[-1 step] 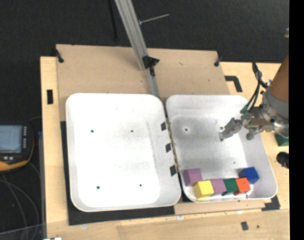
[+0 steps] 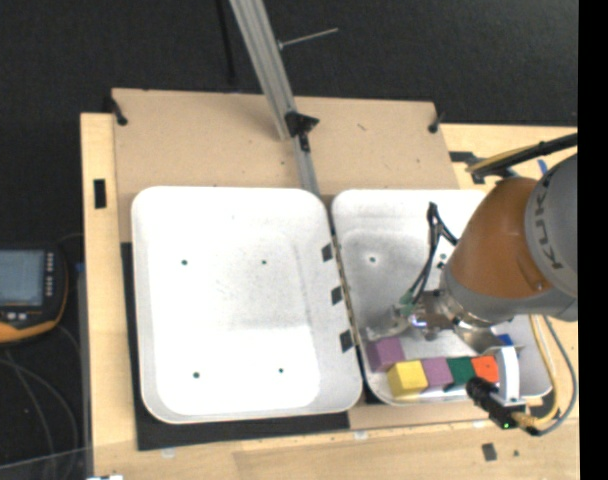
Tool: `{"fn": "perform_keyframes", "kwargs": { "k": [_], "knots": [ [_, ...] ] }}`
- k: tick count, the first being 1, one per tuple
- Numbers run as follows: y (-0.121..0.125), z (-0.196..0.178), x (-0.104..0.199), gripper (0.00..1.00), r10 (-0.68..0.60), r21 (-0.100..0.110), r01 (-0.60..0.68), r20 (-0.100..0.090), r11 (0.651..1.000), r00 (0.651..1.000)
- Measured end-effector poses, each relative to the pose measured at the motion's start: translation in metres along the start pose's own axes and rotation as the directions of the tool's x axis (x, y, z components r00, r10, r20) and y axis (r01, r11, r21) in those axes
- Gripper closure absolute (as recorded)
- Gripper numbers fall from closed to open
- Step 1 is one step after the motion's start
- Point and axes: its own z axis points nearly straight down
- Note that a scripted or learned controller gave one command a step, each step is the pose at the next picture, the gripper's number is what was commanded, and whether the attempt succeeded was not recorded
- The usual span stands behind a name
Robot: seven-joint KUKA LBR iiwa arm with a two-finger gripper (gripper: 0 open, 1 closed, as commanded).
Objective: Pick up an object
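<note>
1. low in the right bin (image 2: pixel 384 223), the tool (image 2: pixel 416 320) hangs just above a purple block (image 2: pixel 387 351) — whether it is clenched or released, i cannot tell.
2. purple block lies just below and a little left of the tool, near the bin's left wall.
3. a yellow block (image 2: pixel 408 377), a second purple block (image 2: pixel 437 371), a green block (image 2: pixel 460 370) and an orange block (image 2: pixel 485 369) line the front edge — farther off, so the nearest purple one looks the likely target.

The arm (image 2: pixel 504 253) reaches in from the right of the frame over the right bin (image 2: pixel 384 228), its orange band uppermost. The gripper (image 2: pixel 416 320) hangs low just above a purple block (image 2: pixel 387 352). Along the bin's lower edge sit a yellow block (image 2: pixel 408 377), another purple block (image 2: pixel 437 371), a green piece (image 2: pixel 460 369) and an orange piece (image 2: pixel 484 369). The left bin (image 2: pixel 234 298) lies at centre-left.
</note>
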Motion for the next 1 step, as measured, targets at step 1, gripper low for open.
{"fn": "perform_keyframes", "kwargs": {
  "k": [1],
  "knots": [
    [0.0028, -0.0145, -0.0031, 1.0, 0.009, -0.008, -0.009, 0.002, 1.0, 1.0]
  ]
}}
